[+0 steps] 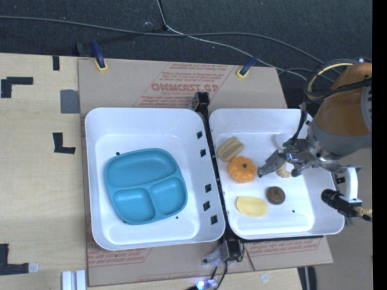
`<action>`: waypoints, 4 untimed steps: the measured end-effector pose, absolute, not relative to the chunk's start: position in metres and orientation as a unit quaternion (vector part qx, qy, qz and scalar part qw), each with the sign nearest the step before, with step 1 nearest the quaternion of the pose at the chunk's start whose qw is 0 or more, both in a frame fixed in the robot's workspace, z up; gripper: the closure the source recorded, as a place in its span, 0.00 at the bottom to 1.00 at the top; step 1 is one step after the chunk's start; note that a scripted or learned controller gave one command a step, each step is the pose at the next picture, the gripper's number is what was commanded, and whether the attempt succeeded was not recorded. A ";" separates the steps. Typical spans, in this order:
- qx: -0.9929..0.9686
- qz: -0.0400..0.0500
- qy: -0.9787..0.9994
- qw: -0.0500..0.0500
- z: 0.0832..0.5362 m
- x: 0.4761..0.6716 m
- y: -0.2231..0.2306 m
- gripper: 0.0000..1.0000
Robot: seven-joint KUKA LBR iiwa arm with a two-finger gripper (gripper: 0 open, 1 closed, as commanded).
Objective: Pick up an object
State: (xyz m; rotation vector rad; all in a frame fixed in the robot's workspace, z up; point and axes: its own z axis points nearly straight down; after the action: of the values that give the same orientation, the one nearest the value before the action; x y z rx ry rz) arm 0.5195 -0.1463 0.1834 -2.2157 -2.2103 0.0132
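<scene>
The right bin (302, 222) holds several small objects: a tan bread-like piece (230, 148), an orange round fruit (242, 170), a yellow lemon-like piece (251, 206), a small brown round piece (276, 195) and a cream piece (283, 171). My gripper (279, 169) is low over the bin's middle right, just right of the orange fruit. It is open, with one dark finger on each side of the cream piece. Whether the fingers touch that piece is unclear.
The left bin (97, 125) holds a blue three-compartment plate (145, 183). A black divider (208, 162) runs between the bins. The grey arm with its orange band (344, 110) overhangs the right bin's right wall. Cables cross the dark floor behind the bench.
</scene>
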 end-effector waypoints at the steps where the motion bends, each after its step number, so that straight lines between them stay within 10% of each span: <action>1: -0.707 0.001 -0.708 0.001 0.190 0.523 -0.146 0.00; 3: -0.707 0.001 -0.707 0.000 0.083 0.513 -0.145 0.00; 4: -0.707 0.000 -0.708 -0.002 0.096 0.514 -0.146 1.00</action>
State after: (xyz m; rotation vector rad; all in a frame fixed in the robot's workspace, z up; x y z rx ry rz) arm 0.5139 -0.1463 0.0960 -2.2236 -2.2262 0.0005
